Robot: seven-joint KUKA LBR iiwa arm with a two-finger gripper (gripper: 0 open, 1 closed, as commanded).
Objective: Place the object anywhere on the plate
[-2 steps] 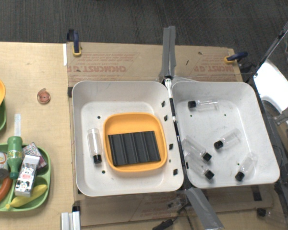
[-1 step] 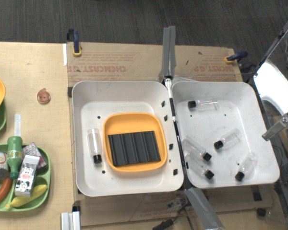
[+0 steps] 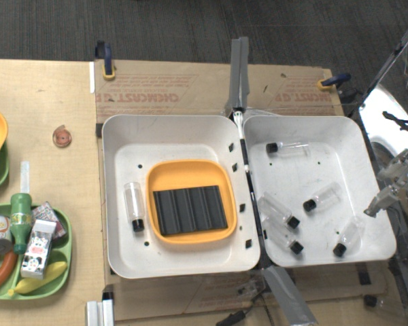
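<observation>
At the right bin's outer edge the gripper [image 3: 393, 182] is seen, its state indeterminable, with the nearest clear black-capped plastic vial [image 3: 348, 238] lying down-left, angled diagonally, and the orange rectangular plate [image 3: 190, 170] far left.

bench [image 3: 41, 175] — two white bins [image 3: 115, 182] | cardboard sheet [image 3: 190, 87] | green tray [image 3: 61, 270]

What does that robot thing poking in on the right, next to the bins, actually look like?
Little of it is in frame. The arm appears as a pale, whitish-grey rounded shell with thin black cables running over and above it. Below it the gripper is a small, angular piece of bare grey metal with darker joints. No markings can be made out at this size.
</observation>
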